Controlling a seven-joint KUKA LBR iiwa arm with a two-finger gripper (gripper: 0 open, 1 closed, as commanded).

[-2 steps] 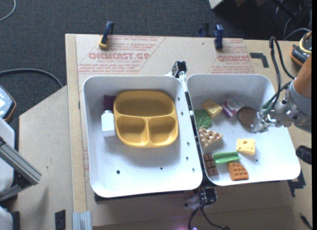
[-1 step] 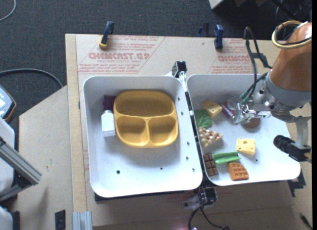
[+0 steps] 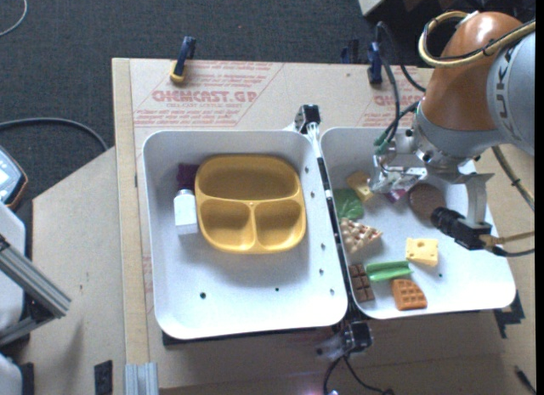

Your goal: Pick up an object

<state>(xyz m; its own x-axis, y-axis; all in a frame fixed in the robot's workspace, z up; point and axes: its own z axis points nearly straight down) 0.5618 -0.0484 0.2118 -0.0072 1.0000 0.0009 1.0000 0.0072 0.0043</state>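
We see the grey-and-orange arm's pincer (image 3: pixel 396 174) low over the right shallow white bin (image 3: pixel 476 287), toward its 11 o'clock corner, presumably choosing among the toy foods gathered there. We cannot tell its state. A yellow cheese wedge (image 3: pixel 422 251) lies at its 5 o'clock; the yellow divided plastic tray (image 3: pixel 250 202) fills the left white bin (image 3: pixel 246 304).

bins: 2 – left bin (image 3: pixel 161 215), right bin (image 3: pixel 476 287)
yellow divided plate (image 3: pixel 250 202): 1, 3 compartments
white bottle (image 3: pixel 185 211): 1
cheese wedge (image 3: pixel 422 251): 1, below gripper (image 3: pixel 393 183)
waffle (image 3: pixel 410 294): 1
green bean (image 3: pixel 388 269): 1
chocolate bar (image 3: pixel 360 283): 1
pizza slice (image 3: pixel 359 234): 1
bench clamps: 2 – yellow clamp (image 3: pixel 181 60), blue clamp (image 3: pixel 374 62)
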